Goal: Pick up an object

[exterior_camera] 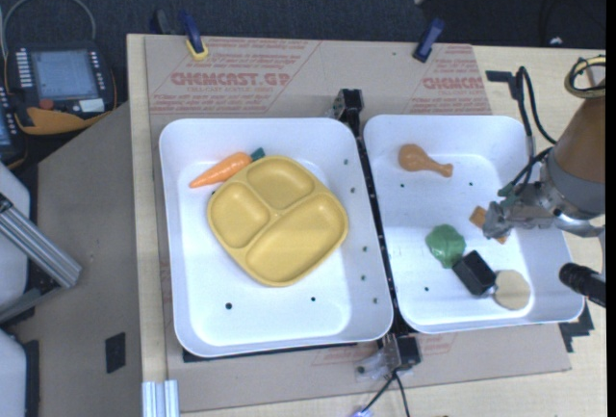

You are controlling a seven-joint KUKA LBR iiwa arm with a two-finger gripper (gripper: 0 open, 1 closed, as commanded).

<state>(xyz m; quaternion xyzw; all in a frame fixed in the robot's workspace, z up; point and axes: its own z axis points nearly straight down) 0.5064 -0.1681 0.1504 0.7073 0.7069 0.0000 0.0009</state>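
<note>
Arm comes in from the right over the right bin; orange band visible at the frame edge. Claw hangs low over the right side of that bin, w/ a small orange-brown bit at its tip. Can't tell if that bit is pinched or just lying under it, and can't tell if the claw is spread or pressed together.

Right bin contents: tan drumstick toy near the top, green lump mid-bin, just left of the claw, black block touching the green lump's lower right, beige round piece right beside the block near the bottom edge.

Left bin: yellow divided plate in the middle, carrot against its upper-left rim.

Both bins sit side by side on the cardboard-covered worktop.
</note>
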